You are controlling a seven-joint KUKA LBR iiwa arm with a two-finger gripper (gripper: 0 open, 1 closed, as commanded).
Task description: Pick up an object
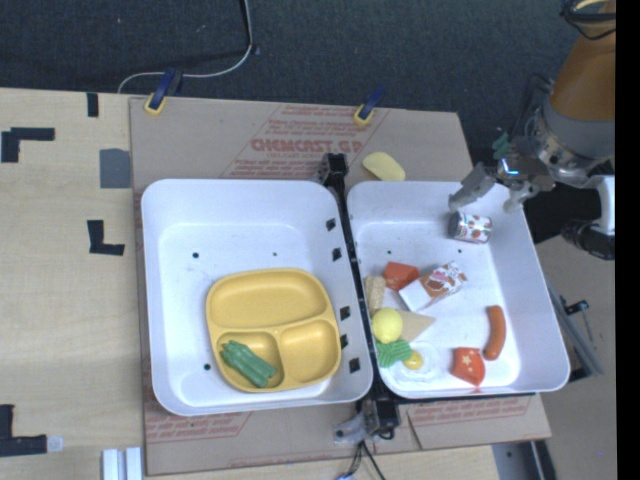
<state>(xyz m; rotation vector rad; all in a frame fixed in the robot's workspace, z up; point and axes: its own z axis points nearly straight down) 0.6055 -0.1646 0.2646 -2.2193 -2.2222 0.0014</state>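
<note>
Two white bins sit side by side on the tabletop [60, 268]; the left bin [170, 218] holds a yellow divided plate [290, 303] with a green toy [247, 363] in its lower-left compartment. In the frame's upper right, the end effector [493, 190] hangs over the right bin [535, 288], fingers spread, nothing between them; a small wrapped item [472, 228] lies just below it, with a red sausage [494, 331], lemon [387, 324] and other toy foods lower down.

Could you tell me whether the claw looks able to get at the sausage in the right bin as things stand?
Probably yes: the sausage lies alone by the bin's right wall, nothing on top, and the claw hangs above the same bin.
</note>
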